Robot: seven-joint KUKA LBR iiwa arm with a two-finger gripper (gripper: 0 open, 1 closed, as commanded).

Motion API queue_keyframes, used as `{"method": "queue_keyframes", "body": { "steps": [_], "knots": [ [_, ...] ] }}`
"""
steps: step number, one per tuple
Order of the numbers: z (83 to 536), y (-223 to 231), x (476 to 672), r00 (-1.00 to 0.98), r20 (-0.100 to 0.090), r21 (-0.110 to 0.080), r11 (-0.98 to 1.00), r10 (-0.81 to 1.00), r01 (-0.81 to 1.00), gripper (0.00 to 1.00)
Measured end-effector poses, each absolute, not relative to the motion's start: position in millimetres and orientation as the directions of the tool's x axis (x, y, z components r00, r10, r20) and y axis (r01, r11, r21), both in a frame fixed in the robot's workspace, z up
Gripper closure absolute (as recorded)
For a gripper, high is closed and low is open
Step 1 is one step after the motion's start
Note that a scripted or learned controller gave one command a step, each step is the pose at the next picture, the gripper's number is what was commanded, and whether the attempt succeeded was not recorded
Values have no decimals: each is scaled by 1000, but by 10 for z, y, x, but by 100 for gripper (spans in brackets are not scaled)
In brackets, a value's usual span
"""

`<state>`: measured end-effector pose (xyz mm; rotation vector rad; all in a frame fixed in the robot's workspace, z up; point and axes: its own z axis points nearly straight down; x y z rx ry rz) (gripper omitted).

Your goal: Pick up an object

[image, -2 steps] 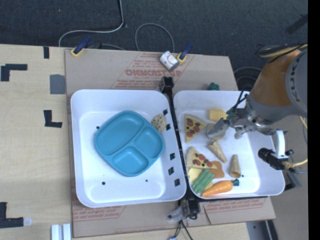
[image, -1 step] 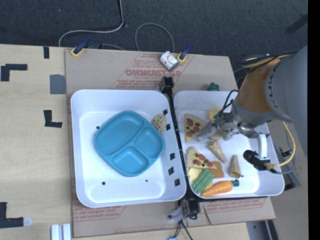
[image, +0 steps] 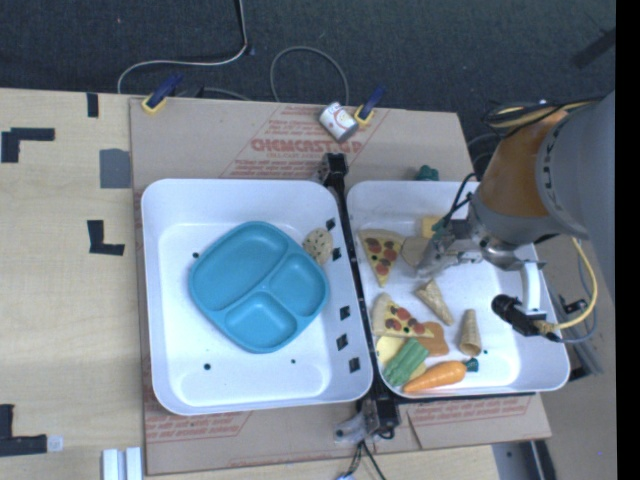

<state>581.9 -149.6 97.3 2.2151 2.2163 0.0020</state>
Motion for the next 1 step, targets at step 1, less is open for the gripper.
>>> {"method": "queue_keyframes", "body": {
  "steps": [1],
  "knots": [
    [965,-1495,5816,-1,-5,6,1,1000,1000,0]
  ]
}}
